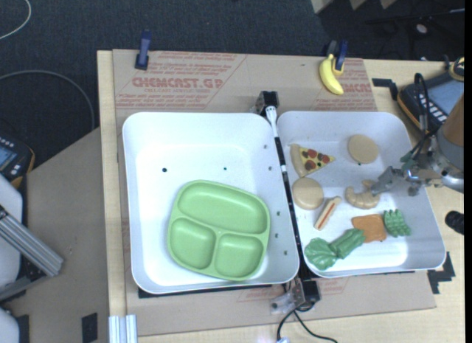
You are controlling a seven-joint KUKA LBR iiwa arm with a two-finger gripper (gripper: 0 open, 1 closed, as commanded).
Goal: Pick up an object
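Toys crowd the right bin [420,257], and that is where I have the arm reaching in from the right, low over the rim. The tool [385,181] sits at the bin's middle right, its tip just beside a pale curved piece [361,198], which I take to be the thing it is going for. I cannot tell from this angle whether the tool is spread or closed; it is small and dark against the white, and nothing visibly sits between its tips, so I count nothing as held.

The right bin holds everything loose: a pizza slice [310,158] near the top left, a tan disc [362,148] at the top, a bun [307,192] by the divider, a hot dog [326,213] leaning beside it, an orange carrot [374,228] with green leaves at its right end, and a green leafy vegetable [331,249] along the bottom. They lie close together, some touching, so a clean grasp of one will likely nudge a neighbour.

The left bin [147,157] carries a green tray [219,229] with three compartments, lying flat toward the front, nothing in it. A banana [331,77] lies outside both bins on the worktop [184,80], near a blue clamp, out of play I judge.
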